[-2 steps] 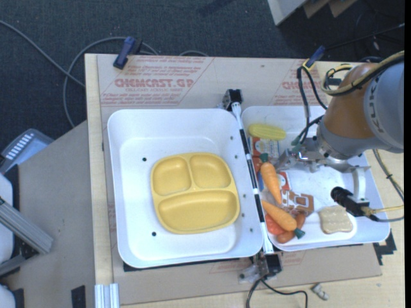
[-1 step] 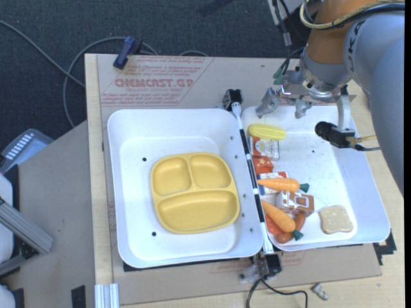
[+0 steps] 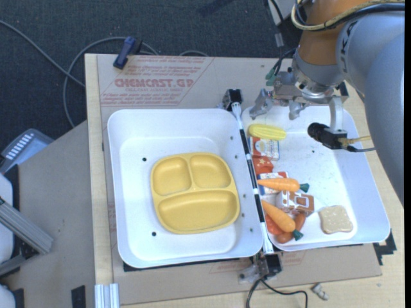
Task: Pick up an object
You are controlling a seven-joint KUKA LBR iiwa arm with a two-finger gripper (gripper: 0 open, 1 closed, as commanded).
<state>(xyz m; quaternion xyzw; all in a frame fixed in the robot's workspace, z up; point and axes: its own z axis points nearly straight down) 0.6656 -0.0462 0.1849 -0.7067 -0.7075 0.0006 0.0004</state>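
My gripper [image 3: 277, 108] hangs over the far left corner of the right bin [image 3: 359, 172], open, with nothing between its fingers. Just below it lies a yellow corn cob [image 3: 266, 131]. Along the bin's left wall sit a red and white packet [image 3: 264, 150], an orange carrot [image 3: 278, 185] with a green tip, a small printed box [image 3: 297, 202] and a second carrot [image 3: 279, 217]. A tan slice of bread [image 3: 336, 219] rests near the bin's front right.
The left bin [image 3: 128, 140] holds a yellow divided plate [image 3: 192, 191]. A black fitting with a cable [image 3: 327, 135] juts from the arm over the right bin. Behind the bins lies a printed cardboard sheet [image 3: 157, 79] with a blue clip [image 3: 126, 51].
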